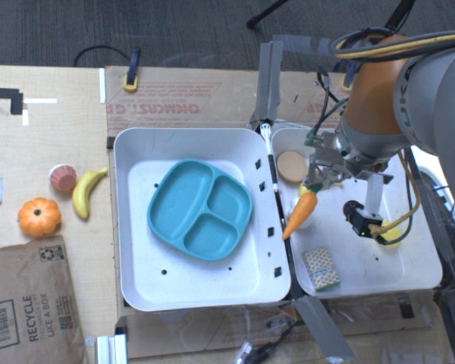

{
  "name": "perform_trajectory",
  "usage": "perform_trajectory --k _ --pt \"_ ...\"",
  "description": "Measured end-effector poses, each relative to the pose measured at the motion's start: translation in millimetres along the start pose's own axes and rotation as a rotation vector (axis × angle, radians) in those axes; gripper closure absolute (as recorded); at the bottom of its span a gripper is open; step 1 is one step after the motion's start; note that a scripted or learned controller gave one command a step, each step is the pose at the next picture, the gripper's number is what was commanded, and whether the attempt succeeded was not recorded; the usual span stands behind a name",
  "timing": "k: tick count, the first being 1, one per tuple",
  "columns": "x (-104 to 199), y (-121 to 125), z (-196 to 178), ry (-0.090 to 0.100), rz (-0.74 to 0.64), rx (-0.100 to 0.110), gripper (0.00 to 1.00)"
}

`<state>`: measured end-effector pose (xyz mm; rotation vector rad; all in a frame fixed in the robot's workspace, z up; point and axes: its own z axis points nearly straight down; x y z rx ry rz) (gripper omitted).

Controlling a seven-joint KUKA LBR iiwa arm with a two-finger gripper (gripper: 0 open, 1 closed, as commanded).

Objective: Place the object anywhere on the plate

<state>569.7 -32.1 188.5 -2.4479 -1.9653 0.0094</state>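
Carrot [300, 212] hangs w/ its top end pinched in the pincer [315, 185], over the right bin [409, 279] by the divider, long axis slanting down-left. Plate [201, 209] sits in the left bin [136, 279], well apart to the carrot's left, so next move = carry left across the divider, I'd judge.

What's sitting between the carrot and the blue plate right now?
The carrot hangs at the claw above the right bin. Between it and the plate are only the two bins' adjoining rims; nothing else visible blocks the path.

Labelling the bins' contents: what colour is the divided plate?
Light blue; the divided plate shows clearly in the camera view.
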Motion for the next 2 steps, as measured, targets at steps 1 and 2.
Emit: perform_trajectory --k 1,2 --pt "109.9 -44.6 0.1 -0.001 -0.141 0.001 1.00" --pt "109.6 -44.5 0.1 -0.001 -0.140 0.001 0.00"
